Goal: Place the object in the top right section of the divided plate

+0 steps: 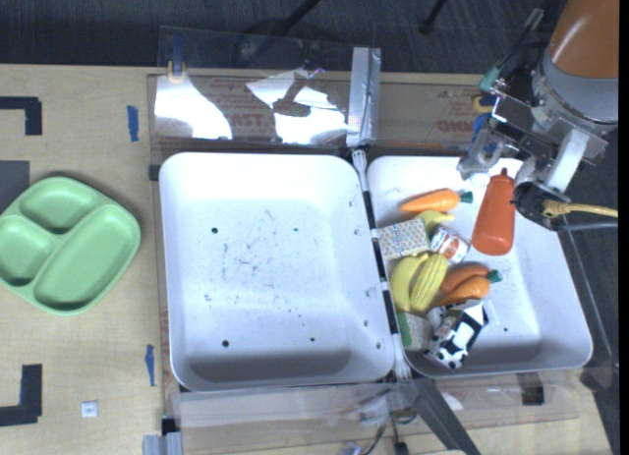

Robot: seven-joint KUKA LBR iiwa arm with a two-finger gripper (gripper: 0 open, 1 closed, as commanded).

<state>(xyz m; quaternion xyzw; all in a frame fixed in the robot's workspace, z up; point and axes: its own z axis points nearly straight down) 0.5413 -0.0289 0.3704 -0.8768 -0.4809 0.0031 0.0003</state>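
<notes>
Bench, two white bins | gripper [511, 153] above right bin [550, 335], finger state unreadable | orange bottle [494, 212] just below, grasp unconfirmed | green divided plate [64, 244] far left | risk: bottle slips in transit

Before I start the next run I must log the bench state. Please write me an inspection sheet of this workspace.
Surface: light wooden bench bearing two shallow white bins, left and right.
Job's things: green divided plastic plate on the bench, left of the bins; orange-red bottle under the pincer.
Clutter: two toy carrots, yellow bananas, black-and-white toy, all in the right bin.
Pincer: above the right bin; grasp unclear.
Cables: yellow cable.
Surroundings: dark floor.
</notes>
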